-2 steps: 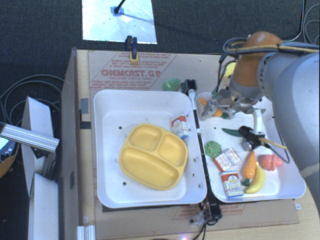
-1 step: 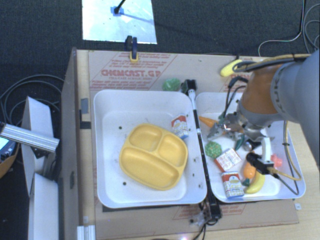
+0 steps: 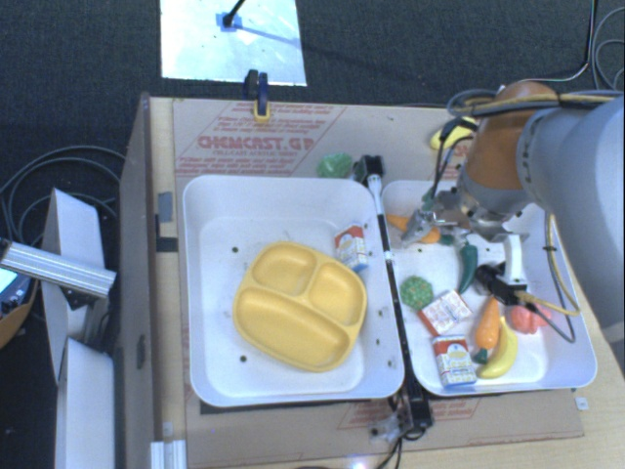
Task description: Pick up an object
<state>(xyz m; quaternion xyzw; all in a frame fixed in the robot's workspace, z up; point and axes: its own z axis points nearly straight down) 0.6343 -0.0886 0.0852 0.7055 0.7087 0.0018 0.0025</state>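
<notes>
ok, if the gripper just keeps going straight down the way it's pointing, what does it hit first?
Probably the small orange piece at the far-left corner of the right bin; the gripper points down-left right beside it. Depth is unclear, so it could meet the bin floor first.

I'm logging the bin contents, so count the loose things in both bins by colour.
Yellow: 2, divided plate, banana
Green: 2, round piece, chili pepper
Orange: 1, carrot
Red and white: 3, packets
Total: 8
</notes>
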